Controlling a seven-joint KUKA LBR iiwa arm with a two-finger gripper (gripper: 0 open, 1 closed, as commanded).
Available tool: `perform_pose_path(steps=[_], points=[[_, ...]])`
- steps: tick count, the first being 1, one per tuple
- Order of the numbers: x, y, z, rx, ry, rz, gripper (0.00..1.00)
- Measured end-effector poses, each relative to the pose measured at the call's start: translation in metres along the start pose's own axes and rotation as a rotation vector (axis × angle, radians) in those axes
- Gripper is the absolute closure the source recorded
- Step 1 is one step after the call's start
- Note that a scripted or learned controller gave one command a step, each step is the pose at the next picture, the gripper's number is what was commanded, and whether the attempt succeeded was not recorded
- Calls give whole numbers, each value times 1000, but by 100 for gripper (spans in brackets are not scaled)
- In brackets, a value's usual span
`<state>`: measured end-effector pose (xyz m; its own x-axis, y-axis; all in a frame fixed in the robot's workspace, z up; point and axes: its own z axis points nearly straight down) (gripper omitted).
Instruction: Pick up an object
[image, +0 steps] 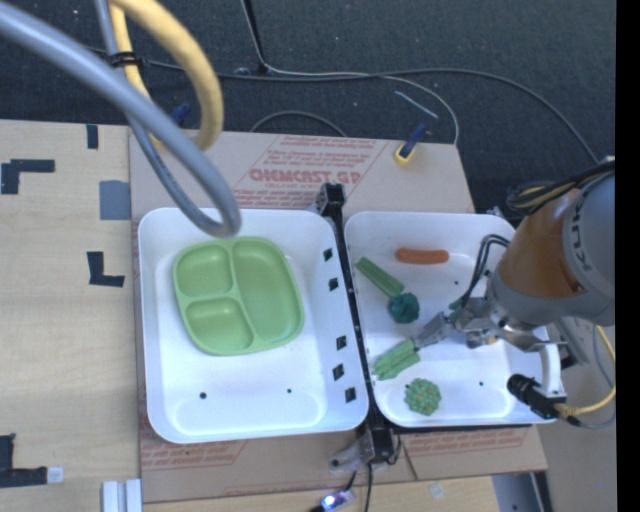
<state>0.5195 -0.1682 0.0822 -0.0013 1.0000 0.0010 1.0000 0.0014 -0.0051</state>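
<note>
Pincer (432, 331) low mid right bin (500, 408), fingers narrow, gripping nothing I can make out — tips just above green stick (396, 359); pick not yet made.

Printed in red capitals on the brown cardboard sheet (300, 170) under the bins: a large word beginning "CHEMCAST", with further letters unclear and smaller red lines around it too blurred to read.

Right bin (480, 385) crowded with toys; bare floor beside green plate (238, 296).
</note>
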Motion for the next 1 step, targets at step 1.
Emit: perform_pose_path(steps=[1], points=[[-1, 1, -11, -1, -2, 0, 100]])
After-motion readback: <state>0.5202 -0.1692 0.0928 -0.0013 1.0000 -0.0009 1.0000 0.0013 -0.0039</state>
